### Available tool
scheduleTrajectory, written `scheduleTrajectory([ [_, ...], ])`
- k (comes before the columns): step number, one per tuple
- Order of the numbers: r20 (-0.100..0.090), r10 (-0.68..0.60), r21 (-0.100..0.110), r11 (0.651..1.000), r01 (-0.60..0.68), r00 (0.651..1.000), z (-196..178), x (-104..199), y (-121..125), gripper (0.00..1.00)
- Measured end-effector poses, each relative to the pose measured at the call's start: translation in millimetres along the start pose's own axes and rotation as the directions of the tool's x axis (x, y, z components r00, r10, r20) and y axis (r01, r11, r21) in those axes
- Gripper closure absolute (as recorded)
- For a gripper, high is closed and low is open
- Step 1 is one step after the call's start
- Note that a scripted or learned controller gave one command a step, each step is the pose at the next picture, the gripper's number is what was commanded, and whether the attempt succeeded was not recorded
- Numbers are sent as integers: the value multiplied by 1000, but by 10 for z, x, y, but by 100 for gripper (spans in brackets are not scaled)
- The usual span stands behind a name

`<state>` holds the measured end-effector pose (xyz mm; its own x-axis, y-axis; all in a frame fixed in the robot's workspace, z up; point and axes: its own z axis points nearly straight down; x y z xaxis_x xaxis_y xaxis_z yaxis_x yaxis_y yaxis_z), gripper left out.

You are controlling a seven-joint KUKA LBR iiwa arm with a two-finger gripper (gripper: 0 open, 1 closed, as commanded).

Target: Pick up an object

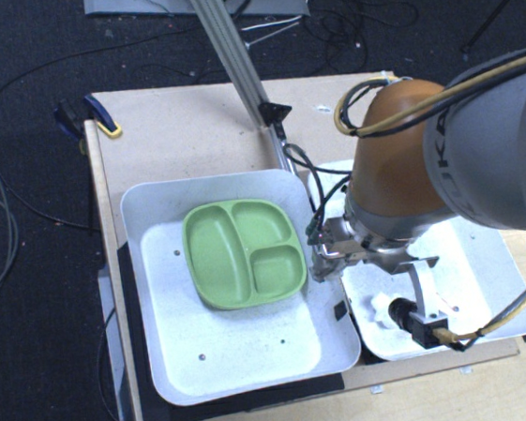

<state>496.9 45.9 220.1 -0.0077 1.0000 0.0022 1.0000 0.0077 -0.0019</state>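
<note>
So far nothing has been lifted, as best I can judge. The green plate (245, 252), a divided one with three compartments, lies flat in the left bin (167, 357), toward that bin's upper right, its right edge close to the bin wall. The arm (446, 156) reaches over the right bin (496, 263), and its wrist hangs just right of the plate, near the wall between the two bins. The gripper (324, 262) sits low at the plate's right edge, but the wrist hides it, so I cannot tell its state, nor whether it touches the plate. Some dark and white hardware (416, 315) shows below the wrist in the right bin; whether it belongs to the arm or is a loose object I cannot tell. The grasp and the lift are both left to do.
</note>
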Motion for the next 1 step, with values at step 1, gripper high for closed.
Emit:
scheduleTrajectory([
  [1, 1, -1, -3, 1000, 1, 1000, -129, 506, -72, 100],
])
